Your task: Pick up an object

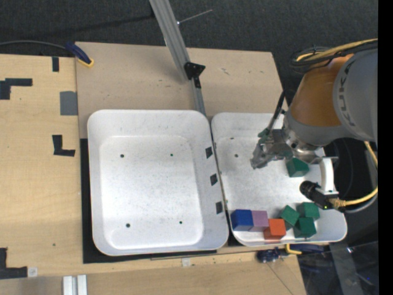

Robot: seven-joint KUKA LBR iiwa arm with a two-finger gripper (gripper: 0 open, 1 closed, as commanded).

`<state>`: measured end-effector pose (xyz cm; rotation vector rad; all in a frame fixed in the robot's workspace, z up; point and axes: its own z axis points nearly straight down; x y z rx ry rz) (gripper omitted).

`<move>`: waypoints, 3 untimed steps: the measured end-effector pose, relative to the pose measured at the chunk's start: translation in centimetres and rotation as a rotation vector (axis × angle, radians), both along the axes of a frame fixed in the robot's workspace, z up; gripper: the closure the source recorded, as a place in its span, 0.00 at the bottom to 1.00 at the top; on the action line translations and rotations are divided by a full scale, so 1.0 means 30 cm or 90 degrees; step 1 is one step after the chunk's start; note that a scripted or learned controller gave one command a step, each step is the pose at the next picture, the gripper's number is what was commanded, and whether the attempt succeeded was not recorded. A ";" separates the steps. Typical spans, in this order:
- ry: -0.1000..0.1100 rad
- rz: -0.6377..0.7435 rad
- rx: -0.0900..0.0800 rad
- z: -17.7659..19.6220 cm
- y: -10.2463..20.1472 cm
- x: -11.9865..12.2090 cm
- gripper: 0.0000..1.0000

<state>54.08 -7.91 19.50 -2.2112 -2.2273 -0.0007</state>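
Nearest the camera, along the bottom wall of the right bin (245, 125), a cluster of small blocks lies packed together: a blue cube (242, 219), a pale purple block (260, 219) touching it, an orange cube (276, 227), and three dark green blocks (302, 219) bunched at the corner. They look matte and hard-edged against the glossy, rounded white plastic of the bin. Beside it, the left bin (147, 180) shows a speckled floor with four small dark holes. Both bins rest on a tan wooden bench (141, 72) marked with black tape pieces and a grey patch, over a dark mat. Further up the right bin, the gripper (263, 157) hangs low over the bin floor, its dark fingers pointing down and left; whether they are spread or closed cannot be made out. Another green block (297, 166) sits just to the right of the gripper, partly under the wrist, not between the fingers. Behind, a slanted aluminium bar (172, 29) crosses the bench toward dark carpet at the far edge.
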 end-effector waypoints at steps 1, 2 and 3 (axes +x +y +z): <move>-0.001 0.001 0.000 0.046 0.197 0.020 1.00; 0.000 0.001 0.000 0.042 0.403 0.065 1.00; 0.000 0.000 -0.001 0.029 0.583 0.095 1.00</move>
